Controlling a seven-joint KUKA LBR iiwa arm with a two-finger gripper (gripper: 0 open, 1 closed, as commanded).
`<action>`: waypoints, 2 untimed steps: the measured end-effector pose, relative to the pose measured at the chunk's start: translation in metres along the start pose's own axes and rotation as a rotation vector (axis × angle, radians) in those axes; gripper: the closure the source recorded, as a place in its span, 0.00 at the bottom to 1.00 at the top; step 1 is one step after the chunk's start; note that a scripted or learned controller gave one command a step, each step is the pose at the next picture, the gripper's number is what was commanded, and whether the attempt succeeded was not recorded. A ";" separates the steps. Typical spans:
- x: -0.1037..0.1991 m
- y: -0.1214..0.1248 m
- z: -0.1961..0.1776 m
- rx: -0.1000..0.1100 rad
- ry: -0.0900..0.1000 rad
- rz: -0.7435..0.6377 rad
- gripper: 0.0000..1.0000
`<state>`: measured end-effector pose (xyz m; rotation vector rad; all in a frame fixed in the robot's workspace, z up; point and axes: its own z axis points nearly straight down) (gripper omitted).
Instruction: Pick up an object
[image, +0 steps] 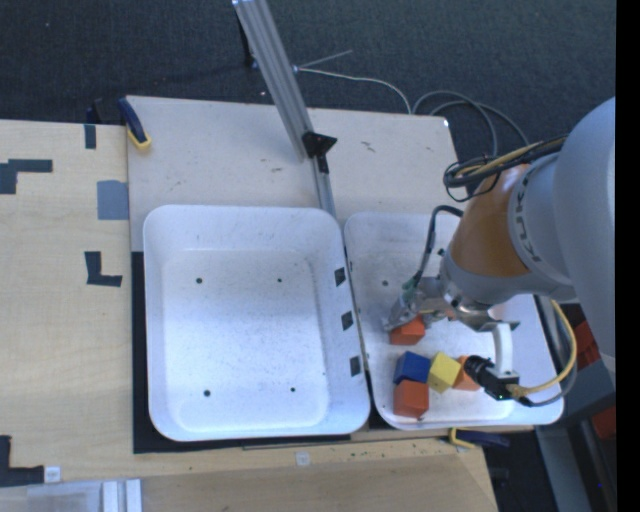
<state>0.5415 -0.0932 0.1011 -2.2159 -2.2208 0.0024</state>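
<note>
Looking from left to right, I see two white bins side by side: the left bin (245, 320) with its speckled floor, then the right bin (375, 250), where my blocks sit. Near its front edge lies a tight cluster: one blue block (410, 366), one yellow block (445, 372) touching it on the right, and one orange-red block (411, 398) just below the blue one. A small orange piece (468, 381) peeks out beside the yellow block, partly hidden by a black fitting. A second orange-red block (408, 331) lies a little farther back, just under my gripper (415, 315). My fingers reach down at that block, but my wrist covers them, so I cannot tell whether they are parted, closed, or gripping it.
</note>
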 end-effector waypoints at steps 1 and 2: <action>0.070 -0.012 -0.095 -0.009 0.001 -0.006 1.00; 0.155 0.002 -0.090 -0.001 0.001 -0.008 1.00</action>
